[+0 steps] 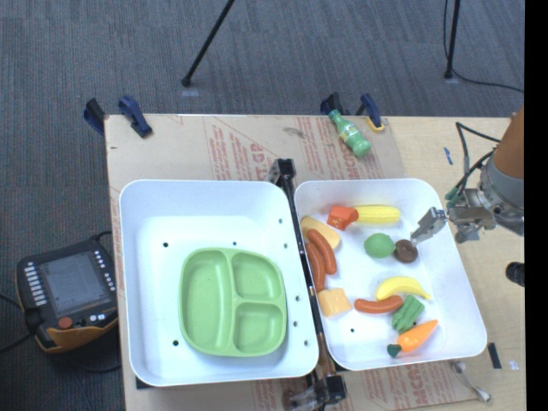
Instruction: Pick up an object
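Camera view showed my gripper at three o'clock over the right bin; I could not tell whether it was open or shut. A brown mushroom lay just below it, touching a green lime.

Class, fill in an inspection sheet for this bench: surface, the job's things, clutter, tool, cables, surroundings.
Surface: bench bearing two white bins.
Job's things: right bin holds toy food, among it a corn cob, green ball, banana and carrot.
Clutter: green divided plate in left bin; green bottle on bench.
Tool: tool over right bin, beside a brown piece.
Cables: black ones at right.
Surroundings: handheld controller on carpet.
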`<state>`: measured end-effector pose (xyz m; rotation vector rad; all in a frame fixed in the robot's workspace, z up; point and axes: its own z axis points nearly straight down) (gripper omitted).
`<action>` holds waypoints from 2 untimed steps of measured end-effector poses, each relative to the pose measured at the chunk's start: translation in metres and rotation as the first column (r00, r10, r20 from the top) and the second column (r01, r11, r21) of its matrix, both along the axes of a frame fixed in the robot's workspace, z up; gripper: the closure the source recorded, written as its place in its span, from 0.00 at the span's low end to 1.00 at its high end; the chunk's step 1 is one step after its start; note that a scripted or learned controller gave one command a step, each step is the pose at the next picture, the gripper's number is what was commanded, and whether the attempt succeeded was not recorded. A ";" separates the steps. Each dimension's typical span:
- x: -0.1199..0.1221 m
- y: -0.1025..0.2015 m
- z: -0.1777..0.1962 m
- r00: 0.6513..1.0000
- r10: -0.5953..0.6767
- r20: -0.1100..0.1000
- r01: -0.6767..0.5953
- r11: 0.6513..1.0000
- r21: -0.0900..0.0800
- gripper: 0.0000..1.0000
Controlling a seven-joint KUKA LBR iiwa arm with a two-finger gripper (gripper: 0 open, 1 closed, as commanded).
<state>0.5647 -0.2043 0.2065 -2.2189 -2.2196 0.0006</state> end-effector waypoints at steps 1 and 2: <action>-0.041 0.058 -0.111 0.998 -0.068 0.010 0.068 0.998 -0.002 0.00; -0.090 0.076 -0.119 0.996 -0.085 -0.001 0.085 0.996 0.001 0.00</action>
